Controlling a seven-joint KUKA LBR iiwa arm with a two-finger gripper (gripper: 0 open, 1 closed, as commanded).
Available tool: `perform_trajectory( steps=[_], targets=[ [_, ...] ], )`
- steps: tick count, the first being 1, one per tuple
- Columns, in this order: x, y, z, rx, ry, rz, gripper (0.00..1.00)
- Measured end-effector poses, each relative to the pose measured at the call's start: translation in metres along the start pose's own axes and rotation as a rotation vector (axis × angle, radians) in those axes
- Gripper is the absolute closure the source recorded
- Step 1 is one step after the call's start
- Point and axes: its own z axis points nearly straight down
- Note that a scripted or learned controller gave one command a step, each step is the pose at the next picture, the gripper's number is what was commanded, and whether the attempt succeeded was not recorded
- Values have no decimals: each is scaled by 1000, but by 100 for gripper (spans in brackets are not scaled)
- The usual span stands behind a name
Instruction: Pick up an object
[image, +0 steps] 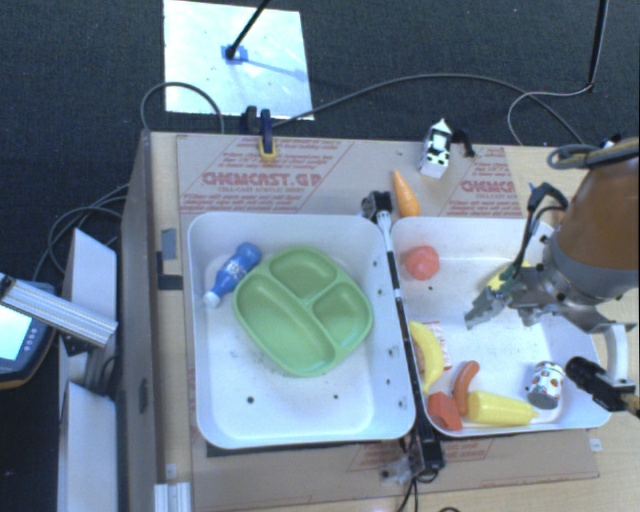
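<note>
My gripper (482, 305) hangs over the middle of the right bin (470, 250), its fingers pointing left and standing open with nothing between them. An orange-pink ball (422, 262) lies up and to the left of it. A banana (427, 352) lies against the bin's left wall. Along the front wall sit two red-orange pieces (453, 394), a yellow piece (500, 408) and a small round grey-and-white toy (545, 383). The bare bin floor lies under the fingertips.
The left bin (220, 400) holds a green divided plate (303, 310) and a blue bottle (230, 272). Behind the bins on the bench lie an orange carrot (405, 193) and a black-and-white cow toy (436, 148). Cables run across the back.
</note>
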Motion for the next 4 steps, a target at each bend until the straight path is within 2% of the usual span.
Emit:
perform_trajectory(
  steps=[1, 2, 3, 4],
  targets=[
    [6, 108, 134, -1, 0, 1, 0],
    [1, 164, 133, -2, 0, -2, 0],
    [-2, 166, 133, -3, -1, -1, 0],
    [9, 165, 133, -1, 0, -2, 0]
  ],
)
